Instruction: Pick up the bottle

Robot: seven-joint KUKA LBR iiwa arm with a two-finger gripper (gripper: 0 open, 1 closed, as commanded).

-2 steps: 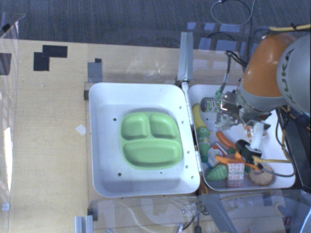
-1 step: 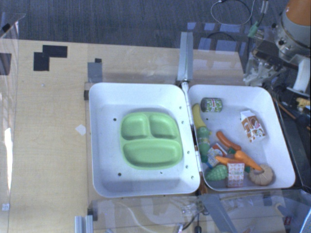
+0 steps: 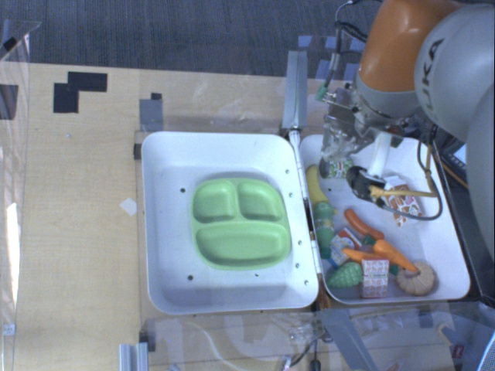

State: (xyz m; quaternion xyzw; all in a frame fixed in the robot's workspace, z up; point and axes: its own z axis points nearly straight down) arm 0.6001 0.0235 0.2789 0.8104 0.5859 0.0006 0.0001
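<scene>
Right bin (image 3: 448, 242), gripper (image 3: 337, 159) lowered inside

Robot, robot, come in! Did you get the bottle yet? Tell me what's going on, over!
Gripper low over right bin's far end. Bottle not yet seen held; can't pick it out among the toys. Carrot and banana crowd the bin. Green tray sits in left bin.

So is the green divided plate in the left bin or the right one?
In the left white bin. The green three-compartment plastic plate lies flat on its floor, right side up, compartments facing the camera.
</scene>
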